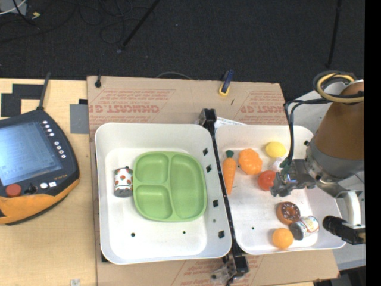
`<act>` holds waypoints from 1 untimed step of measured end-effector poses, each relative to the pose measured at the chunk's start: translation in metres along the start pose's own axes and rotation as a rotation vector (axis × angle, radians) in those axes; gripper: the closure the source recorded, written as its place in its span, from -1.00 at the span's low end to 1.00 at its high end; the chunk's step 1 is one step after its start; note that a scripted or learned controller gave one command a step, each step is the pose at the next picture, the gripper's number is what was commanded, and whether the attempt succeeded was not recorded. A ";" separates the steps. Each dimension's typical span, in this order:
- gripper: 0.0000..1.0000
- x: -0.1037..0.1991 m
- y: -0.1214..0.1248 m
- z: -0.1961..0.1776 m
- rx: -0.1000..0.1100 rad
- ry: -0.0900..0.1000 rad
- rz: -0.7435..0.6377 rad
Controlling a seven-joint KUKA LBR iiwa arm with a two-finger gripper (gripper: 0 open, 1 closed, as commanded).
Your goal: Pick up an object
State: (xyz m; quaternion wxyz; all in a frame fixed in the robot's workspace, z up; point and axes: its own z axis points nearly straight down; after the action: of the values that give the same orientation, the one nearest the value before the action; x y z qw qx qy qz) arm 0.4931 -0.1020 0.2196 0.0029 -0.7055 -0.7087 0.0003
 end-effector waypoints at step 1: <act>1.00 0.017 -0.013 -0.012 0.000 -0.001 0.003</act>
State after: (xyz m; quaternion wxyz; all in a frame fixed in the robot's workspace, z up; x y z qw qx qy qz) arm 0.4804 -0.0850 0.2316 0.0026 -0.7066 -0.7076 0.0009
